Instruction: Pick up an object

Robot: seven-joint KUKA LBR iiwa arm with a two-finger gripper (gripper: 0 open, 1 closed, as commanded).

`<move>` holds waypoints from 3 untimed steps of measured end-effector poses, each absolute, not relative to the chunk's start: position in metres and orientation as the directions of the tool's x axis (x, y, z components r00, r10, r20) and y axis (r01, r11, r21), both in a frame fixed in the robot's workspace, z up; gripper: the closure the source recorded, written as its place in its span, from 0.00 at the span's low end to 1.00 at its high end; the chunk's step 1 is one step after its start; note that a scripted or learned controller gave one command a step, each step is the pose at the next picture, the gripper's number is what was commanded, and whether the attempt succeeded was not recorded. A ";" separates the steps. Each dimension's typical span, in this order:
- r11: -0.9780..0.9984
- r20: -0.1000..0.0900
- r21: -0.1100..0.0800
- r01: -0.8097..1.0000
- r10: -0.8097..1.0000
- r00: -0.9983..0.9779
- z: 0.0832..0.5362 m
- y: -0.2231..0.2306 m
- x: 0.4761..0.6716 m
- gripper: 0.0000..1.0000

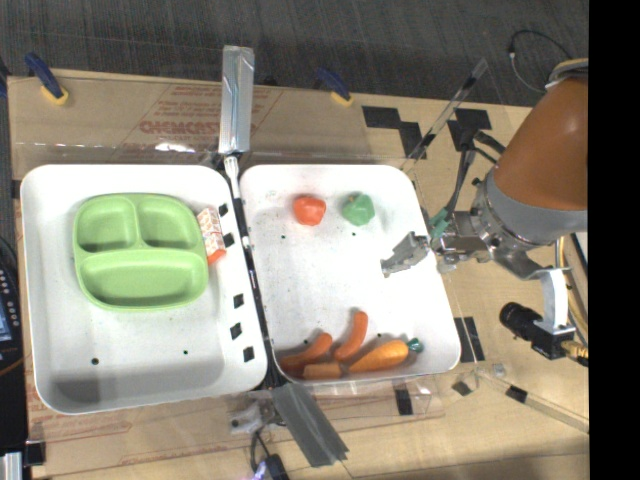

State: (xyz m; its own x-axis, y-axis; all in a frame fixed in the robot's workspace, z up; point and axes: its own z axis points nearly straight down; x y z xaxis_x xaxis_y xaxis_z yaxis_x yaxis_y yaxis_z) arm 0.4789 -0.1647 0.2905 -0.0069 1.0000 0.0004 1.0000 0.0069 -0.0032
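Gripper (404,254) first: I see it over the right edge of the right bin (300,180), holding nothing, and I cannot tell how it is set. Nearest it are a green toy (358,208) and a red toy (309,209) near the bin's far wall, while a carrot (380,355) and sausages (335,346) lie along the near wall. My left bin (40,268) holds a green divided tray (140,249) with a small packet (210,230) just beside it.
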 end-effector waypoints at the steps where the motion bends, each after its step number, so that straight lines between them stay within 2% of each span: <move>1: -0.189 0.001 -0.006 0.982 0.982 0.189 0.098 -0.136 0.476 0.00; 2: -0.185 0.001 -0.006 0.983 0.983 0.185 0.108 -0.136 0.476 1.00; 3: -0.262 0.001 -0.001 0.965 0.965 0.262 0.229 -0.108 0.493 1.00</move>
State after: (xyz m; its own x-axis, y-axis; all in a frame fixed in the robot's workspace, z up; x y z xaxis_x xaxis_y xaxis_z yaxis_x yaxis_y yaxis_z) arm 0.4934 -0.1084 0.2290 0.2616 0.9652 0.0008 0.9652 -0.2616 -0.0008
